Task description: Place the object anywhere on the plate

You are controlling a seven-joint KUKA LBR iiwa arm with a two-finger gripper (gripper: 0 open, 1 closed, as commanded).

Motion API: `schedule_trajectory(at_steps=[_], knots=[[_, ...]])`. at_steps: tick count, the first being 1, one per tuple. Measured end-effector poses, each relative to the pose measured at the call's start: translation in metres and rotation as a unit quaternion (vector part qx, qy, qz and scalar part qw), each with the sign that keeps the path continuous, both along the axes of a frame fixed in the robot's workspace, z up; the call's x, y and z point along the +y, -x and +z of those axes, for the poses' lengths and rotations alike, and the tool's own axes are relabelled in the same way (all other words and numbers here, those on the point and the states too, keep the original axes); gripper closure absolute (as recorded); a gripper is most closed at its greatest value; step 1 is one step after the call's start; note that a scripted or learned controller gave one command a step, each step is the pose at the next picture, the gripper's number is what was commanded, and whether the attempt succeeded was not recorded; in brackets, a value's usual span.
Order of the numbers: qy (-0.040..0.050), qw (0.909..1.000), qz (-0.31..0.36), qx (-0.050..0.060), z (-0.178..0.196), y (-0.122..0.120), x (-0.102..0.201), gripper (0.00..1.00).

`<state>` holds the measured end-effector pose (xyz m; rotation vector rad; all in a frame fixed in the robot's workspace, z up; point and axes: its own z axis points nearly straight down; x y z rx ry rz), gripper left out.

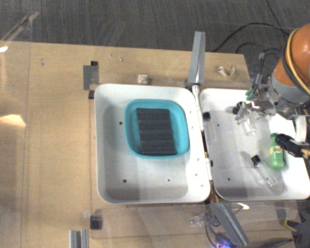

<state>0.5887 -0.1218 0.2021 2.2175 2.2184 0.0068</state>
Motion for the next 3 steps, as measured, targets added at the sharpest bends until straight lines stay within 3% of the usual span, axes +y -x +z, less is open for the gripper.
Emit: schedule_trajectory(at_steps=[1,2,3], knots=[[0.0005,0.9897,0.143,0.001,-0.018,0.024,0.059,1.0],[0.0011,0.9737,0.228,0.0,-0.016,-0.007,0.113,1.0],[0.0011,0.9737,0.228,0.0,-0.016,-0.007,0.113,0.0]])
